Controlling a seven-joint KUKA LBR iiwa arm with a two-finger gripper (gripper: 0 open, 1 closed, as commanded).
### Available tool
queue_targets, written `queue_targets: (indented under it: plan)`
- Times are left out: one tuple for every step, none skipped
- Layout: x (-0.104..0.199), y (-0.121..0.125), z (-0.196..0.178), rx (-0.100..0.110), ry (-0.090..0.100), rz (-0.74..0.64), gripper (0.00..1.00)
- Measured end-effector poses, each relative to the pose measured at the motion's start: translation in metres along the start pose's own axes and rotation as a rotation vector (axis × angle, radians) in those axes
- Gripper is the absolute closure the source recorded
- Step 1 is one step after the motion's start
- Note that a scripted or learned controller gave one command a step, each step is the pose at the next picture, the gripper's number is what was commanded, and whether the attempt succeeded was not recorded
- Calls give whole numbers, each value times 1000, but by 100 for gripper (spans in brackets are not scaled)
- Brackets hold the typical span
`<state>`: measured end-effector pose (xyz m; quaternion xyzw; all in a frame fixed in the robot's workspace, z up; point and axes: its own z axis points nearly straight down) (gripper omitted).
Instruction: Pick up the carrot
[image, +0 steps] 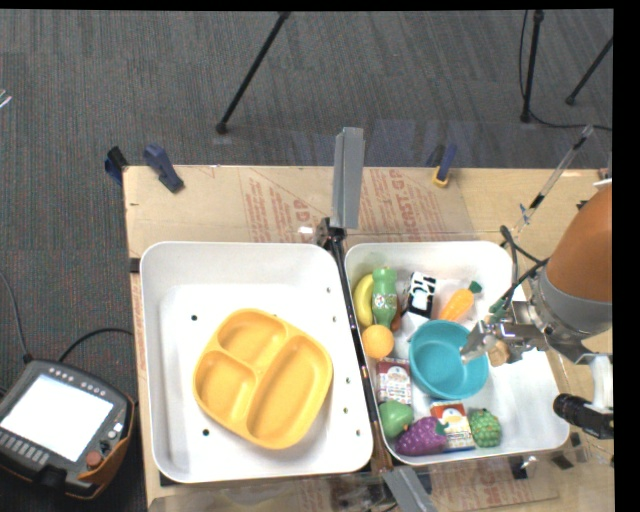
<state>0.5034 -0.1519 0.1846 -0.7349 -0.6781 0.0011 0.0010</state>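
Gripper (484, 343) poised over the right rim of the teal bowl (445, 362) in the right bin (528, 420); whether it is parted or closed cannot be told, and nothing is seen in it. Carrot (456, 303) lies just beyond the bowl's far rim, apart from the gripper. Orange (377, 341) sits left of the bowl; yellow plate (262, 375) farther left.

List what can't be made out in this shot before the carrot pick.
- Gripper: camera view, too small and blurred over the teal bowl to tell its state.
- Carrot: its lower end meets the bowl's rim; contact unclear.
- Arm: cut off at the right.
- Small cartons: labels too small to read.
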Motion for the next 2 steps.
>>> queue_targets:
  plan:
    - [82, 22, -55, -1, 2, 93, 100]
    - [14, -28, -147, -4, -1, -100, 100]
